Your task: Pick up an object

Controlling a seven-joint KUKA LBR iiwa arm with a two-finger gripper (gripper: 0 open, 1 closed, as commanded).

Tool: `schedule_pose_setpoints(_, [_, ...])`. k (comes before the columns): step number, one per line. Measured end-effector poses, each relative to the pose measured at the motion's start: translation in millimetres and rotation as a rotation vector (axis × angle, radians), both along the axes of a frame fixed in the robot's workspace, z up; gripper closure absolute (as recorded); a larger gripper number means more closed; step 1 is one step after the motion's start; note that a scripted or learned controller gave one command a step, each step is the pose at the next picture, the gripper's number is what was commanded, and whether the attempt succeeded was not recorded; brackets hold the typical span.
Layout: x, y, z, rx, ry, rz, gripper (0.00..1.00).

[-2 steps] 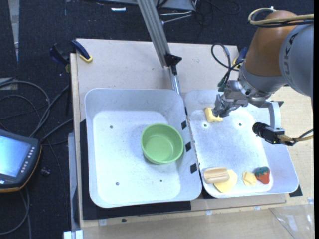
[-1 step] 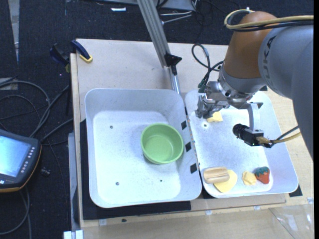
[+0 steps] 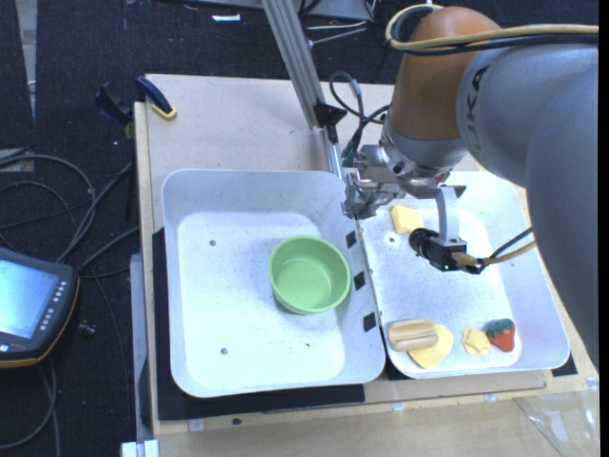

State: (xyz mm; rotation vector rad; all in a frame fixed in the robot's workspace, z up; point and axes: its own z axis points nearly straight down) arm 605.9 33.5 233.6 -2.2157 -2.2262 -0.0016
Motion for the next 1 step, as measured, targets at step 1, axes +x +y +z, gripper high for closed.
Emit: schedule_pose_setpoints(1, [10.2,42.1,3.7,0.000,0.001,-0.001,1.00])
